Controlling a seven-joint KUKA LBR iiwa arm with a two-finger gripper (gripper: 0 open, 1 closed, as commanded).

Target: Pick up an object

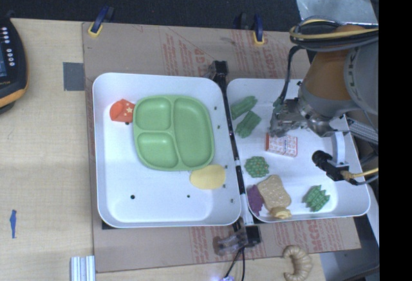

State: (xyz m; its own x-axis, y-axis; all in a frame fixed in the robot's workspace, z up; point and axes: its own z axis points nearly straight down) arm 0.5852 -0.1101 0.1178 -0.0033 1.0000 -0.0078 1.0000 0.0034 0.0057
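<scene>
My gripper (281,126) hangs low in the right bin (360,209), just above the top left corner of a small red and white patterned card (282,145). Two green pods (245,115) lie to its left near the bin's left wall. Below the card sit a green broccoli-like piece (257,166), a tan bread slice (273,191) over a purple piece (255,197), and a green leafy piece (316,197). Nothing shows between the fingers.
The left bin (116,202) holds a green divided plate (174,132), a red piece with a star (121,110) and a yellow lemon-like piece (207,177). A tan curled thing (297,262) lies on the bench below the right bin. A black and orange pendant (9,61) rests at the far left.
</scene>
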